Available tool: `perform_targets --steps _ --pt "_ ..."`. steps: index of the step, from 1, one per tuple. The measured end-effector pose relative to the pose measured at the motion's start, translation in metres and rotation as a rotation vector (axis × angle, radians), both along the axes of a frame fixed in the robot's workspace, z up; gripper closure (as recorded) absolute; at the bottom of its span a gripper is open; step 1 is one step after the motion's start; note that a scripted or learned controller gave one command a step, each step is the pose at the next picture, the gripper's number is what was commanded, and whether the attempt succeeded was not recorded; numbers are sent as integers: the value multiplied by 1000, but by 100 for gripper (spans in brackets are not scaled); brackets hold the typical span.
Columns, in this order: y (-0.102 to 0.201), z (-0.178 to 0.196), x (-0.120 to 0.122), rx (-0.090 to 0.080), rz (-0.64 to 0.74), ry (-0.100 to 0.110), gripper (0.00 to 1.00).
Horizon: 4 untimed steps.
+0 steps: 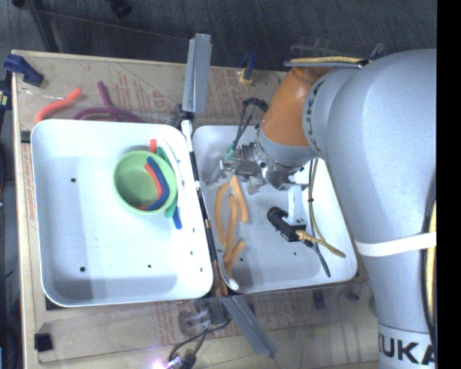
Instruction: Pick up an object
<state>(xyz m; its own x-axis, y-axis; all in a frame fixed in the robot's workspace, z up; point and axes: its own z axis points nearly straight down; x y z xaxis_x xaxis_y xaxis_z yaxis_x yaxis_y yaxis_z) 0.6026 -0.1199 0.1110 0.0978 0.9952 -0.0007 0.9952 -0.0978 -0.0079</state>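
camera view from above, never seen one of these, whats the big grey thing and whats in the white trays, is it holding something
This is a single picture from a camera fixed above a wooden bench, looking down at a slant. The big grey shape on the right is a robot arm, with an orange band above its wrist. At its tip is the gripper, the part that picks things up. It is low over the right bin, close to some orange strips lying there. The left bin holds a green bowl with small red and blue pieces in it. The picture does not show clearly whether the gripper has hold of anything.
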Motion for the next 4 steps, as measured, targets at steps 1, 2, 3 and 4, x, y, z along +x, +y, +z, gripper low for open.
perform_targets --steps 1,2,3,4 --pt "0 9 0 0 0 0 100" --pt "0 9 0 -1 1 0 0" --pt "3 -20 6 0 10 -1 0" --pt "0 -8 7 -6 9 -3 100"
